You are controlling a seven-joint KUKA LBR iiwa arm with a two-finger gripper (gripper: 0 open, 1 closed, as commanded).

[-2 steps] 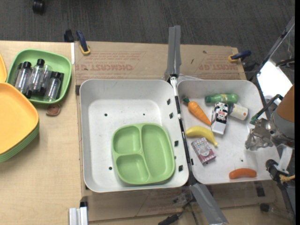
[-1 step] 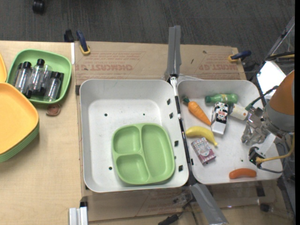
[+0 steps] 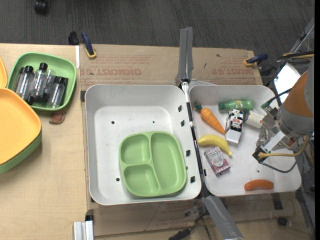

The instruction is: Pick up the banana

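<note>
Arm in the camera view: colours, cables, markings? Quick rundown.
The arm sits at the right edge: a wide orange band with a grey section below it toward the wrist. The gripper is pale, metallic-looking hardware, too small to make out in detail. A yellow cable and a thin dark one loop below the wrist. No markings legible.

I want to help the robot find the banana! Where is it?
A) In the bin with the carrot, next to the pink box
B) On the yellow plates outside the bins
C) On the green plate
A: the banana lies on the floor of the bin on the picture's right, between the carrot above it and the pink box below it.
</note>
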